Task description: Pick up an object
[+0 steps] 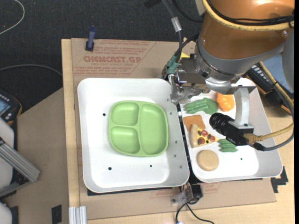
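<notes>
Orange toy (225,101) half hidden by arm (243,27)

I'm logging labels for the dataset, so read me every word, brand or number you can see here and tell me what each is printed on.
"CHEMCAST G P": large red letters on the brown board under the bins, behind the left bin.
Smaller red lines above and below that word, on the same board: too small and blurred to read.
I see no readable text on the green divided plate or the toy food.
</notes>
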`<state>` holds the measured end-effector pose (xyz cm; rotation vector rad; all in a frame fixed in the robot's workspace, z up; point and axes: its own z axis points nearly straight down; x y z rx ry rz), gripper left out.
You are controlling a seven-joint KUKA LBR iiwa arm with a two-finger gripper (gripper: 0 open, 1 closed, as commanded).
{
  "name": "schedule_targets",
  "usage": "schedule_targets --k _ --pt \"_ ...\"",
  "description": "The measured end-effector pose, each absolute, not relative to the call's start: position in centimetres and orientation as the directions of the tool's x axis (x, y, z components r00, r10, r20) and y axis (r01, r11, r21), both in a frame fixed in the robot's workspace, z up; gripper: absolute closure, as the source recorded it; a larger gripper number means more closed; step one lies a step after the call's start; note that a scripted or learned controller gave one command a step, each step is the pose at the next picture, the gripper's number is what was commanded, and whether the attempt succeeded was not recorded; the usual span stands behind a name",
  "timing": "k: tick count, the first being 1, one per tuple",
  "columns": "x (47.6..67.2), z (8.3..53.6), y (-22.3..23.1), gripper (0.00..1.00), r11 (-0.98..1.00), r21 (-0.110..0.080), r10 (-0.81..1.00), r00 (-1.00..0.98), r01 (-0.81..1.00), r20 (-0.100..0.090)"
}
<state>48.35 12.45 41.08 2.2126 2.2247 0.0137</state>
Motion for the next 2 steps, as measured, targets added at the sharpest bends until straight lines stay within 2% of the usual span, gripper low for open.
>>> schedule_targets --k 1,2 --pt "50.6 33.6 7.1 1.0 -0.007 -0.009 1.0 0.007 1.0 -0.003" --pt "48.0 34.0 3.9 1.0 -0.005 -0.003 1.0 0.005 1.0 0.0"
